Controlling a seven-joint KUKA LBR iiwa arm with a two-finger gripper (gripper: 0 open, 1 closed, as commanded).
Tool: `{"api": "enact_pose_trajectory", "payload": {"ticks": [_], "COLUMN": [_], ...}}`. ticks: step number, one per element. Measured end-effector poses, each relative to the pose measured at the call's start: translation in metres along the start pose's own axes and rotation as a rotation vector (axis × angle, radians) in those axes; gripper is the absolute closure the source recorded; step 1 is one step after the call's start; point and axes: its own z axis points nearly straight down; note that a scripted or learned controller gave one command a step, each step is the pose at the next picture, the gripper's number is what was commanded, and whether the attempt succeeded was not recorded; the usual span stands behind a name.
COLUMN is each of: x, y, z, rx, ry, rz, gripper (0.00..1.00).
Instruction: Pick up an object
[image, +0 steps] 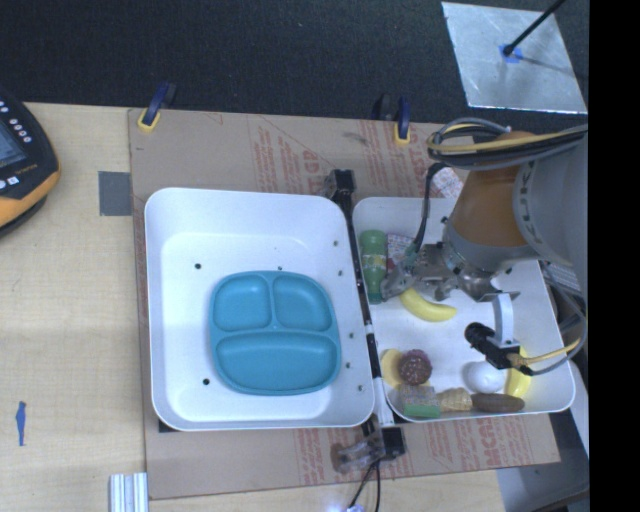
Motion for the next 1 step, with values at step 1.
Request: {"api": "enact_pose_trajectory", "payload": {"ticks": [1], "x": [-0.001], "y": [0.0017], "z": [-0.0158], "rx": [-0.004], "ry": [0.0], "rz": [-0.001], "gripper": [1.0]}}
